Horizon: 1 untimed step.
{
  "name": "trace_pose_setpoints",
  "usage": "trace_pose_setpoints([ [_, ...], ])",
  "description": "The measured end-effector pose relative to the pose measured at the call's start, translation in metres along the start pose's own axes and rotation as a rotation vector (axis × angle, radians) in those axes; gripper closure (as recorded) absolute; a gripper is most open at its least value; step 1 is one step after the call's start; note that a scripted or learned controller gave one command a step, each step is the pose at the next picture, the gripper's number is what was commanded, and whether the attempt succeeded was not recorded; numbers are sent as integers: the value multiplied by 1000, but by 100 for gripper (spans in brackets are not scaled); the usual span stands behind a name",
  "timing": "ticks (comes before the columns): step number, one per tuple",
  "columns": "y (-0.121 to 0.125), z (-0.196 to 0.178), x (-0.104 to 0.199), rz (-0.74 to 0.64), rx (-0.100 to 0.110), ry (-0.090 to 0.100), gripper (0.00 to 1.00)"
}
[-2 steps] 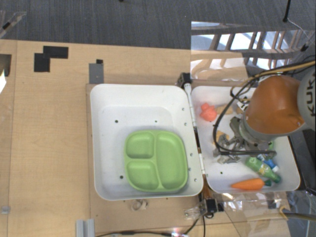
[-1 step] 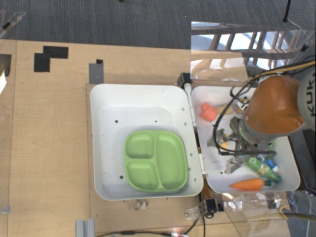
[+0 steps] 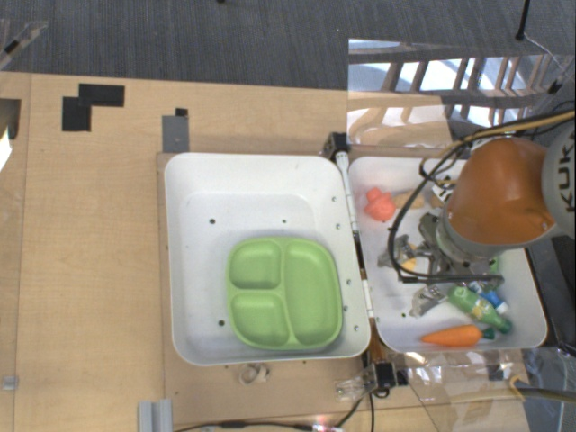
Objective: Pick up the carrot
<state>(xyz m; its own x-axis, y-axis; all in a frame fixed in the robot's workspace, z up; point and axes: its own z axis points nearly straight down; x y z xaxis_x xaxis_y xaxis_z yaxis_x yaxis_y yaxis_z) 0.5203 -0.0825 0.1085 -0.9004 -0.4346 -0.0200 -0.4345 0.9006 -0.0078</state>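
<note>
Carrot (image 3: 453, 336) lies at the right bin's (image 3: 531, 329) near edge, ungrasped; jaws (image 3: 423, 282) hover beside it, spread unclear; approach step, calling for descent over it.

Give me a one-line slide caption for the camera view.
Arm over the right bin, carrot lying near its front edge; green plate in the left bin.

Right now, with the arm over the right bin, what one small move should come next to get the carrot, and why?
Probably shift the gripper toward the bin's near edge. The carrot lies flat by the front wall of the right bin, apart from the gripper and just beyond the green bottle, so the gripper is not yet over it.
</note>
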Motion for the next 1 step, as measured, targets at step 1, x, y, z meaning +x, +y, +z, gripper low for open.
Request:
trace_pose_setpoints([
  [1,0,0,0,0,0,0,0],
])
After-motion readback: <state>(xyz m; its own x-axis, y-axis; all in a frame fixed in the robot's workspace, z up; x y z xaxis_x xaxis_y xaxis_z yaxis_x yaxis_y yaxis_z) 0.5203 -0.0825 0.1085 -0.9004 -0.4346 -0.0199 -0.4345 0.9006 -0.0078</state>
